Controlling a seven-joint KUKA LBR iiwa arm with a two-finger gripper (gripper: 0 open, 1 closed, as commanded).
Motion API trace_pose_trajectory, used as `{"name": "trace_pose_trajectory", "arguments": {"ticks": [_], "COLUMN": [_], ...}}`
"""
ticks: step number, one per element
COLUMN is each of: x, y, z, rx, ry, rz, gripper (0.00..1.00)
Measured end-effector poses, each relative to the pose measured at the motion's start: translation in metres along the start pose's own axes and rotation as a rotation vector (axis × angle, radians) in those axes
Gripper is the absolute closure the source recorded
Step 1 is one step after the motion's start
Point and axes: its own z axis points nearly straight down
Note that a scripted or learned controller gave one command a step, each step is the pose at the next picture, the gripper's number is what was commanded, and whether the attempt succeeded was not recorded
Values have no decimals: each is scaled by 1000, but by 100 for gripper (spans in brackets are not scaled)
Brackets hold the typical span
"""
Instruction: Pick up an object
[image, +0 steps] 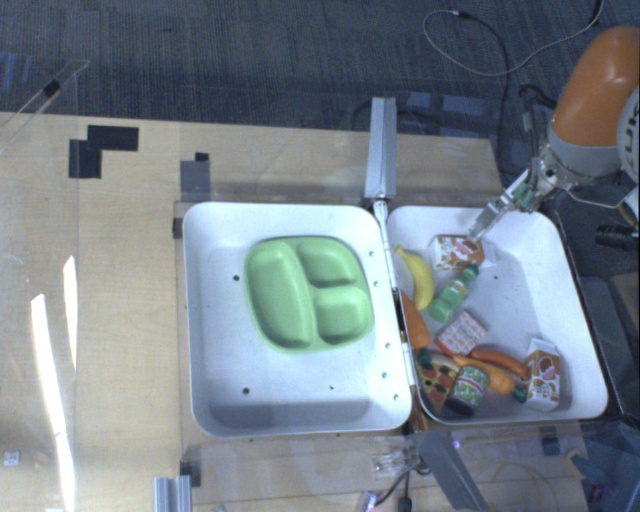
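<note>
We can't tell tool (487, 222) state; it's just above the juice carton (457, 253). Light, stiff-sided; we'd pinch its flat faces.

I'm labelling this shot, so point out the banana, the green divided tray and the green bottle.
banana (418, 277): camera view, middle of its yellow curve.
green divided tray (300, 292): camera view, ridge between its compartments.
green bottle (451, 297): camera view, its body.

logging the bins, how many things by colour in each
green: 3, the tray in the left bin, the bottle and a small jar
yellow: 1, the banana
orange: 2, carrots
printed cartons: 3
total: 9
</note>
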Motion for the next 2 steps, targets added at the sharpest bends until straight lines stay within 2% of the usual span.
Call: {"name": "trace_pose_trajectory", "arguments": {"ticks": [1, 2], "x": [36, 16], "y": [-11, 12], "z": [74, 87], "rx": [-9, 4], "ry": [-10, 5], "rz": [-60, 34], "gripper": [0, 0]}}
